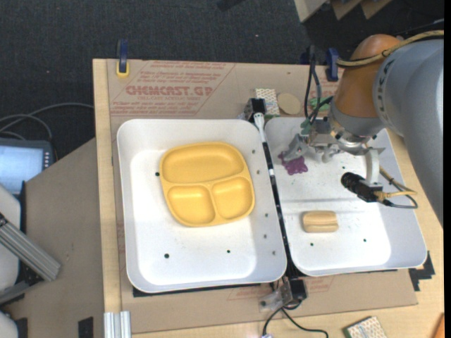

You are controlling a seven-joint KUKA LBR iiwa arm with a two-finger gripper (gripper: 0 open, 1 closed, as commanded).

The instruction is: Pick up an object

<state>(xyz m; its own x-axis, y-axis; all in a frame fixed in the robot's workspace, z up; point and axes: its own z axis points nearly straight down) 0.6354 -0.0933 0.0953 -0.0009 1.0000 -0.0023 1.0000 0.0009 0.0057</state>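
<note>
Two bins share the bench. Filling the left bin's (134,210) far half, the yellow divided tray (206,183) looks rigid and slick, best taken by its rim. In the right bin (402,248), the tan block (320,221) near the front edge looks light and firm; the purple piece (294,163) lies under the gripper (313,146), whose grip state I cannot tell.

A small purple object (294,164) lies in the right bin's (402,248) far left part. A tan bread-like block (320,222) lies flat nearer its front. A yellow divided plate (206,183) sits in the left bin (141,252).
</note>
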